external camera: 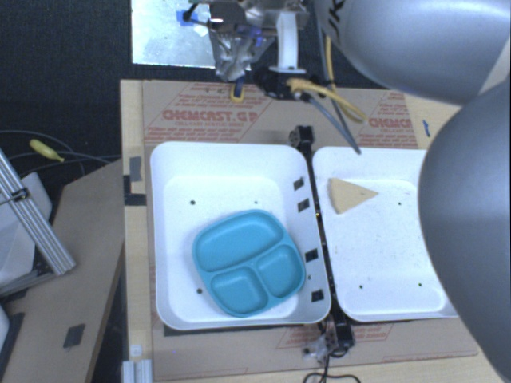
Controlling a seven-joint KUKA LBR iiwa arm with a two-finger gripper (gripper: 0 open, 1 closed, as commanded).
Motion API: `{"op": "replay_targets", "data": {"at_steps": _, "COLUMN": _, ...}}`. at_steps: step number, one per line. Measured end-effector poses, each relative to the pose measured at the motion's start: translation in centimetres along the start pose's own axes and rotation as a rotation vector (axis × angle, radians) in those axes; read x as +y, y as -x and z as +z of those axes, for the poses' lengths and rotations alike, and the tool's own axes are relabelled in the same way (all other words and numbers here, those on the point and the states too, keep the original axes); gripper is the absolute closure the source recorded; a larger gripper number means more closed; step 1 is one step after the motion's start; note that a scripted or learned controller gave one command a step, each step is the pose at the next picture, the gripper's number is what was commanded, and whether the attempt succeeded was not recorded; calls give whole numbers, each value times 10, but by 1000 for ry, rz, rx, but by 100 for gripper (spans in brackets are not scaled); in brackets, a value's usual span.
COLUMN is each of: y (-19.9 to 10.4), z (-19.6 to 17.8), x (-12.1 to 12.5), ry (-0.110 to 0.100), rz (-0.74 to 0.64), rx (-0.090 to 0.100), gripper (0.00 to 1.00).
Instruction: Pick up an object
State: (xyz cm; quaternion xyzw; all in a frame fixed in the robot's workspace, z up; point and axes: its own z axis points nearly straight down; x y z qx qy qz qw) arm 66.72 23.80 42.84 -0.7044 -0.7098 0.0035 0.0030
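Two shallow white plastic bins sit side by side on the bench, and there is one thing in each. The left white bin (172, 214) holds a single light-blue plastic tray (248, 262) with three compartments, one long one along its upper side and two smaller ones below it, all with rounded corners; it lies flat and turned at a slant. The right white bin (391, 294) holds a single tan wedge-shaped piece (348, 194), flat and roughly triangular, with its point aimed away from the divider between the bins.

The metal two-finger gripper (234, 69) hangs up at the far edge of the bench, over the brown cardboard sheet (200, 118) and short of both bins. Its fingertips look drawn close together with nothing caught between them. From where it hangs, the blue tray lies well below and a little to the right in the view, and the tan wedge lies farther to the right and below, well apart from the fingers.

The cardboard under the bins carries red printing, with "CHEMCAST GP" readable just beneath the gripper and the same mark partly showing farther right. The large grey arm (447, 134) crowds the right side, with part of a dark letter on its casing.
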Motion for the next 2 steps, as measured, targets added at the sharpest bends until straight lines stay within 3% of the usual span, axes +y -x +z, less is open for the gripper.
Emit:
{"op": "replay_targets", "data": {"at_steps": 1, "y": 59, "z": -115, "x": -1, "ry": 24, "rz": 11, "rx": 3, "gripper": 100}}
{"op": "replay_targets", "data": {"at_steps": 2, "y": 0, "z": -42, "x": 0, "ry": 4, "rz": 0, "rx": 1, "gripper": 100}}
